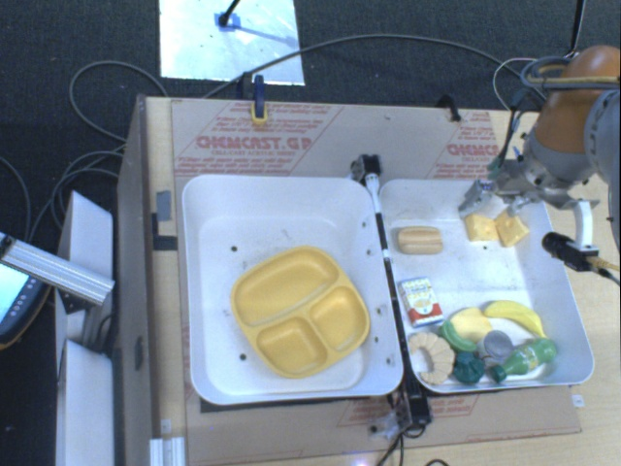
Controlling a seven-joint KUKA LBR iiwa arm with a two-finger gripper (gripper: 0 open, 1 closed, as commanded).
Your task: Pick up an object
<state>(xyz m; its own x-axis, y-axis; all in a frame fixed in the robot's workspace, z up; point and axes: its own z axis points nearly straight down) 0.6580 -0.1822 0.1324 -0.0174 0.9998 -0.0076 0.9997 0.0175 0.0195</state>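
The grey arm with its orange band is reaching in over the right white bin (558,289)'s far corner, its gripper (488,198) hanging just above two pale yellow cheese-like wedges (495,227). Whether it is gripping anything, I cannot tell. A tan bread roll (419,240) is lying nearby, with bare bin floor between them.

— The bins (291,202)? 
— Smooth white plastic, faintly glossy. The yellow tray (299,311) at nine o'clock looks matt plastic. 
— Underneath? 
— Printed cardboard sheet (320,134), matt; dark rough carpet (58,27).
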